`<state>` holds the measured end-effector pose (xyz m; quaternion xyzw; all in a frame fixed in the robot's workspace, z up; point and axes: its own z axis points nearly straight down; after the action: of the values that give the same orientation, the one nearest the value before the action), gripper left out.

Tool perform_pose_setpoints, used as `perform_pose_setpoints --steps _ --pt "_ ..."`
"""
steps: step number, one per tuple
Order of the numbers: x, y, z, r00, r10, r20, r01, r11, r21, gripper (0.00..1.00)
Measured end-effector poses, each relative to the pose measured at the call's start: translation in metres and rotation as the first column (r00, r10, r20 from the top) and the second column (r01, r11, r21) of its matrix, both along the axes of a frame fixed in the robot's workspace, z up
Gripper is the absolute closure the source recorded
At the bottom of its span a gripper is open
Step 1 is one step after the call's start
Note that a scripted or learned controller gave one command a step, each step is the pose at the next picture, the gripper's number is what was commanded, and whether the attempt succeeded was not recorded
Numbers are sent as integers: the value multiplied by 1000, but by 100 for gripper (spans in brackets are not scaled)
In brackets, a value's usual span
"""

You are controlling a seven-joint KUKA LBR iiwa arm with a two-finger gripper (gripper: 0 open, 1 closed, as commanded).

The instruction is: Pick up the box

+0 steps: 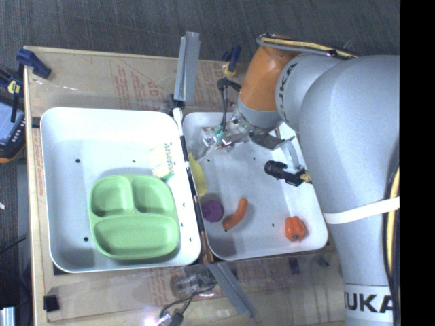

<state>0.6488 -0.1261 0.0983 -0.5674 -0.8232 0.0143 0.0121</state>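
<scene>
Nearest, at 6 o'clock: plywood bench (pixel 122 291). Centre: left bin (pixel 61 138) with green tray (pixel 134 217); box (pixel 161 160) at tray's 12 o'clock. Right bin (pixel 272 240): gripper (pixel 219 138) at 11 o'clock, grasp state indeterminable. Farthest: dark carpet (pixel 102 12).

White bins (pixel 68 250) smooth plastic, slight sheen. Green tray (pixel 132 219) matt moulded plastic. Bench (pixel 115 80) raw plywood, printed lines. Arm (pixel 353 134) glossy grey shell, orange band (pixel 262 80) smooth. Box (pixel 161 160) pale, looks like printed card. Floor (pixel 102 12) dark ribbed carpet.
</scene>
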Motion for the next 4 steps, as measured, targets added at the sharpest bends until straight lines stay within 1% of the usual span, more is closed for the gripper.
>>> perform_pose_setpoints --steps 1,2,3,4 --pt "0 6 -2 998 -62 8 62 998 -9 0" --pt "0 4 7 998 -61 5 61 998 -12 100" --pt "-33 23 26 998 -49 34 49 999 9 100" --pt "-62 -12 35 955 296 33 -297 955 11 100"
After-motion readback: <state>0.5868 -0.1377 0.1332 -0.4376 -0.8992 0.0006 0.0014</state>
